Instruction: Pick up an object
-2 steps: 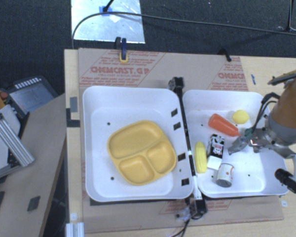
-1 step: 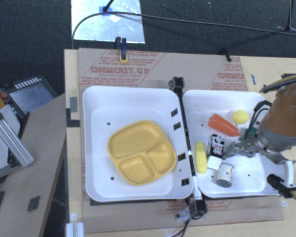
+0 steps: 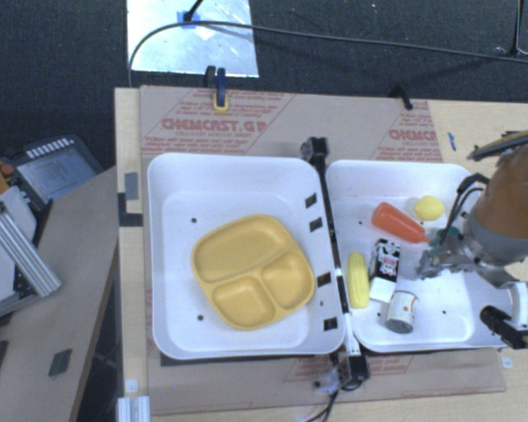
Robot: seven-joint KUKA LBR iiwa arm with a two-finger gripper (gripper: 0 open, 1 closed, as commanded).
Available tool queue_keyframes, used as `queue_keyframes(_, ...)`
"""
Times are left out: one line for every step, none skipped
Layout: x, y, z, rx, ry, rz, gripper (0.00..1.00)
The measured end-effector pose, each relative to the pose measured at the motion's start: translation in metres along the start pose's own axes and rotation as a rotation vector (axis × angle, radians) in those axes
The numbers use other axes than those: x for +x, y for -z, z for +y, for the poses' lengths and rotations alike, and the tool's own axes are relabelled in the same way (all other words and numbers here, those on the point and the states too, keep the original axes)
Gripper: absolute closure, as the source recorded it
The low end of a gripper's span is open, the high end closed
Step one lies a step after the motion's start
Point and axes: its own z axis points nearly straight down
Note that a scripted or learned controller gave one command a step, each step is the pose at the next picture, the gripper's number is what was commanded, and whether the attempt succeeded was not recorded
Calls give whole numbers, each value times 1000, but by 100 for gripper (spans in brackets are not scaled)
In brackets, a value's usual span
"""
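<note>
The right bin [image 3: 440, 328] holds an orange carrot [image 3: 399, 222], a yellow lemon [image 3: 429, 207], a yellow corn cob [image 3: 358, 280], a small black-and-white carton [image 3: 386, 258] and a tipped can [image 3: 400, 311]. My gripper [image 3: 429, 263] reaches in from the right and hovers low in this bin, just right of the carton and below the carrot's tip. I see nothing between its fingers.
The left bin [image 3: 172, 200] carries a yellow divided plate [image 3: 251, 271]. A black divider with clips [image 3: 326, 236] runs between the bins. Cardboard [image 3: 273, 121] lies under both bins. A cable [image 3: 378, 38] crosses the floor behind.
</note>
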Motion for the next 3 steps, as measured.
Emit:
queue_keyframes(8,59,-2,-3,2,-1,100)
queue_keyframes(-3,113,4,-4,1,-2,100)
queue_keyframes(-3,147,5,-1,2,-1,100)
